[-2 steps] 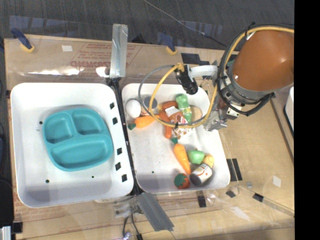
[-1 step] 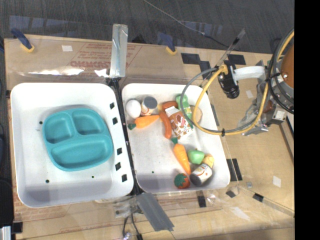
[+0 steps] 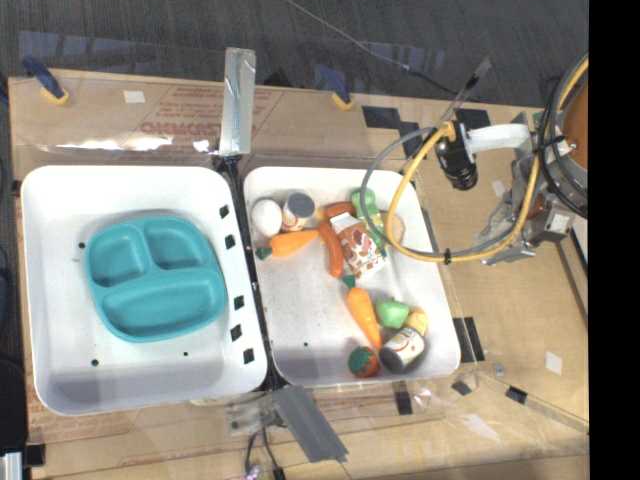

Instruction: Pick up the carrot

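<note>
Two orange carrot-shaped toys lie in the right bin (image 3: 300,353). One carrot (image 3: 294,244) lies crosswise near the bin's left wall, its green stub pointing left. The other carrot (image 3: 363,314) lies slantwise in the middle, between a small carton (image 3: 361,251) and a green fruit (image 3: 393,314). My gripper (image 3: 515,230) hangs outside the bin, to the right of its right wall and well away from both carrots. Nothing is seen held in it.
The left bin (image 3: 60,368) holds a teal divided plate (image 3: 155,278). Around the carrots are a white egg (image 3: 266,215), a round can (image 3: 298,206), a reddish sausage (image 3: 334,230), a small bottle (image 3: 404,346) and a red-green fruit (image 3: 362,361). Yellow and black cables (image 3: 400,203) loop over the right bin's far right part.
</note>
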### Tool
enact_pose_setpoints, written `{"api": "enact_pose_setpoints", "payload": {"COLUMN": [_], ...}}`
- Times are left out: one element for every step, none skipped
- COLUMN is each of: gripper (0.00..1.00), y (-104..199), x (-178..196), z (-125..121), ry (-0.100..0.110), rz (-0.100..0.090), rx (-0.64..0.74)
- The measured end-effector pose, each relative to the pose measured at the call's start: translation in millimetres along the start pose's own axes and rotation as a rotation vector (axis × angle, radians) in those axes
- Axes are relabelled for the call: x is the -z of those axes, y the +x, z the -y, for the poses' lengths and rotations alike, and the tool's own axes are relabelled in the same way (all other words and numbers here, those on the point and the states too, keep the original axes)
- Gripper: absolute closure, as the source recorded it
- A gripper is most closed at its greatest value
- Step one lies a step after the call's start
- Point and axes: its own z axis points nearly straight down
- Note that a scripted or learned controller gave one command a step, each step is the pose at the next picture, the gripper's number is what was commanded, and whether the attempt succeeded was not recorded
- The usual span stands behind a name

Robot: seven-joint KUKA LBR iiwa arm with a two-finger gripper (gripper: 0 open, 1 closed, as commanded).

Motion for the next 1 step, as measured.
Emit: {"api": "enact_pose_setpoints", "payload": {"gripper": [1.0], "y": [-1.4], "x": [-174.1], "z": [14.3], "ry": [-0.007], "rz": [0.026], "rx": [0.0]}}
